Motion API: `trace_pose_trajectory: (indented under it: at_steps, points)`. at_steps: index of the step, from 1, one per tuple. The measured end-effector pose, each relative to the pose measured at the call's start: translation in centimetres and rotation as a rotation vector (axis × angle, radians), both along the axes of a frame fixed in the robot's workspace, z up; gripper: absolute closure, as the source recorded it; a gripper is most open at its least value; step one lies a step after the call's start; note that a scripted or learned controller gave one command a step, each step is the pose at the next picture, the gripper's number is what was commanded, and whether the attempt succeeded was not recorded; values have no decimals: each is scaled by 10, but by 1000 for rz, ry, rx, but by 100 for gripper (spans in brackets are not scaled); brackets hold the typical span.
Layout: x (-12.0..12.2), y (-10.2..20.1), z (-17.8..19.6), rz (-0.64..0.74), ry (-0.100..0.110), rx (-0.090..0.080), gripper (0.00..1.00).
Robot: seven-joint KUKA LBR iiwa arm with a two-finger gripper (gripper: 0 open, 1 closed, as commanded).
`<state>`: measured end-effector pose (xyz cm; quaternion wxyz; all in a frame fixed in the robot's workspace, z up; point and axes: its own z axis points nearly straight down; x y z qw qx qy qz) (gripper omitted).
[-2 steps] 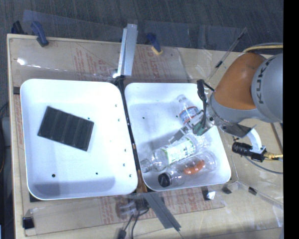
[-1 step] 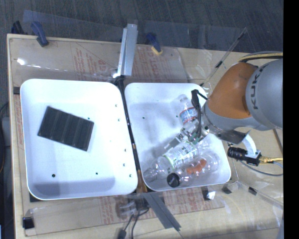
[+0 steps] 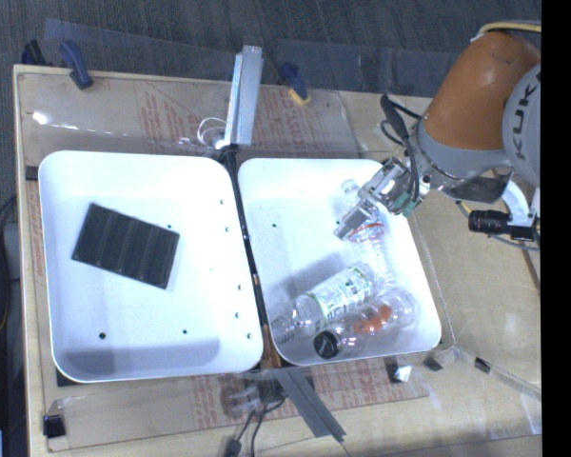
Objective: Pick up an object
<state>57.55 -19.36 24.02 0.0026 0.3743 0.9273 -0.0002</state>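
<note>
My gripper (image 3: 360,216) hangs over the upper right part of the right bin (image 3: 266,208). Directly under and beside it lies a clear plastic bottle (image 3: 373,244) with a reddish label, partly hidden by the gripper. I cannot tell whether the two touch. Lower in the same bin lie a clear bottle with a green label (image 3: 331,302) and a clear bottle with orange inside and a black cap (image 3: 362,328). A dark ribbed rectangular pad (image 3: 126,245) lies flat in the left bin (image 3: 76,350).
The grey arm with its orange band (image 3: 476,93) reaches in from the right above the bench. A metal bar (image 3: 244,93) stands behind the seam between the bins, and blue clamps (image 3: 74,63) sit at the back edge. Cables run off the arm's right side.
</note>
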Motion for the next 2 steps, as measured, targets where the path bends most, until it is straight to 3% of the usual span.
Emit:
trace_pose_trajectory:
  at_steps: [1, 2]
  points:
    - [-49, -17, -72, -74, 6, 2, 0]
    - [-75, -14, -96, -261, -31, -1, 0]
